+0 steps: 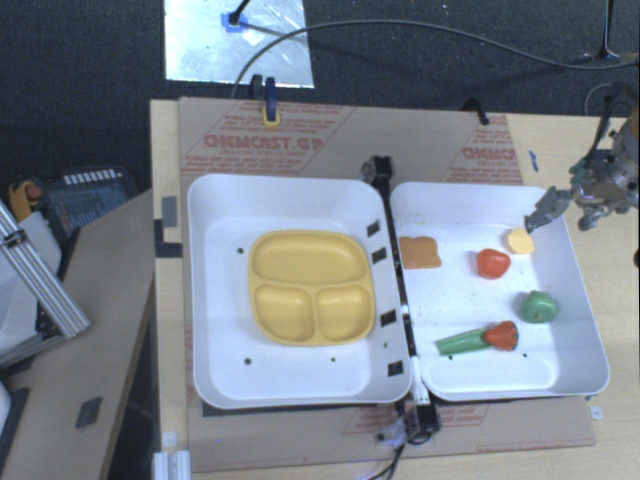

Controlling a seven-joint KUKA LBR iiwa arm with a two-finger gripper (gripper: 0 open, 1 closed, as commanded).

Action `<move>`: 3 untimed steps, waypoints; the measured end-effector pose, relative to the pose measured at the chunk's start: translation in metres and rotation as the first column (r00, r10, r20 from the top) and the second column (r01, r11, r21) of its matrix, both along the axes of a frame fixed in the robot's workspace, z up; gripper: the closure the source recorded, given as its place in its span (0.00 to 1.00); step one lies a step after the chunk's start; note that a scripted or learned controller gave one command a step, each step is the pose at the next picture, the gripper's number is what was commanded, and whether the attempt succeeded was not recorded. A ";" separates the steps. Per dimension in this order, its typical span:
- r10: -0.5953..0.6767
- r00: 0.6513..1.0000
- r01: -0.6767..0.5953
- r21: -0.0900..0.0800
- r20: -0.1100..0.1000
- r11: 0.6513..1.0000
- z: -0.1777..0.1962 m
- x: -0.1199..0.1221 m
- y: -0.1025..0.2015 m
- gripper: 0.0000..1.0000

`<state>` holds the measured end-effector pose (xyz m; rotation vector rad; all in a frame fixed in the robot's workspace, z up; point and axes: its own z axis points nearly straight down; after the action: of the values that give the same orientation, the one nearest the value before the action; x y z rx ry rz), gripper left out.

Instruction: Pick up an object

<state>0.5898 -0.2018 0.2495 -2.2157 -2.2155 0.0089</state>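
My tool (563, 208) hangs at the right edge of the scene, over the far right corner of the right bin (570, 368). Two thin prongs show there, one slanting down and left toward the bin floor and one further right, with a gap between them, so the tool is spread open and nothing sits between its prongs.

Just beside the lower prong tip lies a small pale yellow piece (519, 241), roundish and flat, resting on the white floor of the bin. It is the nearest thing to my tool; I cannot tell whether the tip touches it.

A little left of it is a red, rounded piece (492, 263), shiny on top. Below and to the right lies a green, lumpy piece (539, 307). Near the front of the bin lies a long green stick (461, 343) with a red lump (502, 336) touching its right end. By the bin's left wall, apart from the rest, lies a flat orange-brown slice (420, 253) shaped like toast.

The left bin (215, 368) holds a yellow plate (311, 286) with three sections: one wide section at the back and two smaller ones at the front. It sits near the middle of that bin.

Both bins rest side by side on a brown cardboard sheet (330, 133) with red print, laid on the pale surface (165, 298).
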 end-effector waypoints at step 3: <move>0.001 1.000 -0.001 -0.002 0.010 1.000 -0.095 -0.003 0.007 0.00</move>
<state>0.5864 -0.1944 0.1548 -2.2200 -2.2228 0.0004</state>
